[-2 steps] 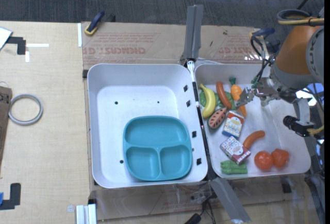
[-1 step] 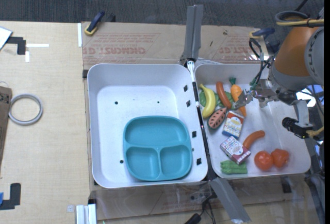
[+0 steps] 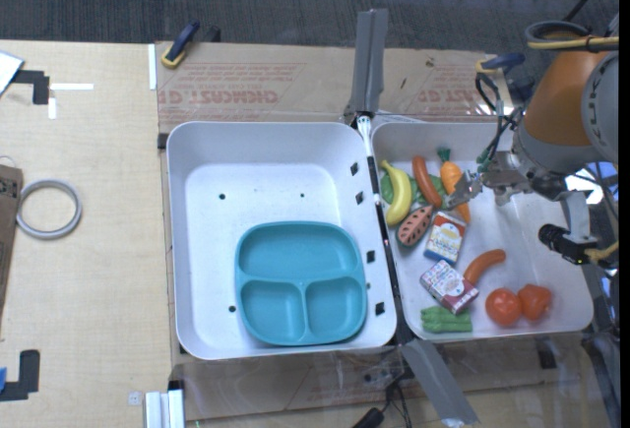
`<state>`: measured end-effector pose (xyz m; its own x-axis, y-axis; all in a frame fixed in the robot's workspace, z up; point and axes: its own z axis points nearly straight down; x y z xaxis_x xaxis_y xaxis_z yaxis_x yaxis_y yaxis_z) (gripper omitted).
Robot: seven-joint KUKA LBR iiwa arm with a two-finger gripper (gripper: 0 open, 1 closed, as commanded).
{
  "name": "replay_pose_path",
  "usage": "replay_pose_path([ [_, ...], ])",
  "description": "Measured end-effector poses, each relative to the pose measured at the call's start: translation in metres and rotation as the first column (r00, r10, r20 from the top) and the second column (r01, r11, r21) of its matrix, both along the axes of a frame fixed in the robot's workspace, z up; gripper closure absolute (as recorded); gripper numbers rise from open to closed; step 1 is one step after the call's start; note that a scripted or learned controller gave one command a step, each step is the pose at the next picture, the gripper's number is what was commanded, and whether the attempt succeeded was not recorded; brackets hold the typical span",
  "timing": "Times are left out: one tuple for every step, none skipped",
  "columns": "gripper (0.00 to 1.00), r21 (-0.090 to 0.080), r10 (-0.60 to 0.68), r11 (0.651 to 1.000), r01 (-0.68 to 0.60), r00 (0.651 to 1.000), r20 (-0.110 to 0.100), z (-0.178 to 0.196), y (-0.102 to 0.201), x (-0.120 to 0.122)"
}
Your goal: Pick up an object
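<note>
Camera view is showing two white bins side by side on the bench. The left bin (image 3: 197, 219) is holding a teal divided plate (image 3: 300, 281) toward its 5 o'clock corner. The right bin (image 3: 581, 313) is carrying a scatter of toy food.

The gripper (image 3: 471, 186) is reaching in from 3 o'clock, below the grey arm (image 3: 591, 111) with its orange band, and is hanging over the upper middle of the right bin, just beside an orange carrot with a green top (image 3: 449, 174). Whether its tips are apart or together cannot be told at this size, and nothing is visibly sitting between them.

The carrot is lying at 12 o'clock among the food, small and bright orange. At 9 o'clock of it a red sausage (image 3: 425, 180) is lying slantwise, and further toward 9 a yellow banana (image 3: 397, 192) is curving along the bin wall. Below these a watermelon slice (image 3: 414, 225) is touching a small white carton (image 3: 445, 240). A second carton (image 3: 449, 286) is sitting toward 6 o'clock, with an orange-red sausage (image 3: 483, 266) just beside it, a green vegetable (image 3: 446, 320) below, and two red tomatoes (image 3: 518, 305) touching each other at 4 o'clock.
</note>
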<state>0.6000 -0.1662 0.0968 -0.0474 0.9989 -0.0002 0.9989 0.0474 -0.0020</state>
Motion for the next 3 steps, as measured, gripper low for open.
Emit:
replay_pose_path([
  [1.0,-0.001,-0.001,1.0,0.001,1.0,0.0,0.009,-0.001,0.0],
  [1.0,-0.001,0.115,0.993,-0.115,0.993,0.002,0.02,-0.008,0.002],
  [1.0,-0.001,-0.058,0.998,0.058,0.998,0.002,0.097,-0.007,0.032],
])
